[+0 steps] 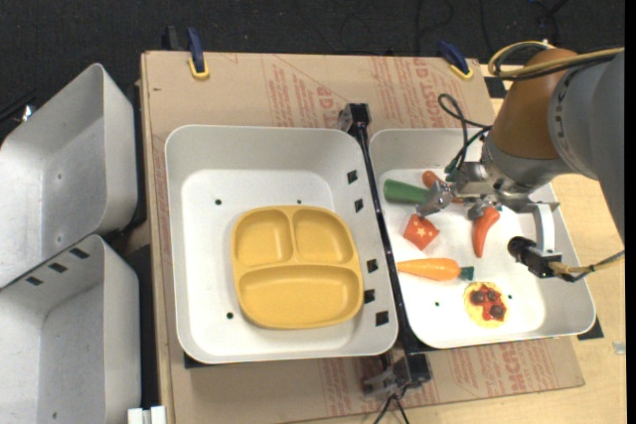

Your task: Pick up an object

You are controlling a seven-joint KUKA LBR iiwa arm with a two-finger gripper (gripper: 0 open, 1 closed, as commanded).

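The right bin (566, 311) holds several toy foods. A green cucumber (403, 191) lies at its left, with a small orange-red piece (429, 180) just behind it. Below them sit a red chunk (420, 230), a red chili pepper (483, 227), an orange carrot (429, 267) and a small yellow pizza round with red topping (486, 303). My gripper (438, 201) hangs low over the bin, between the cucumber's right end and the chili, just above the red chunk. Nothing shows as held in it.
A yellow three-compartment plate (296, 265) lies in the left bin (184, 213). A black divider (376, 213) separates the bins. The grey arm with its orange band (537, 114) covers the right bin's far right. A black wrist part (527, 253) hangs near the chili.
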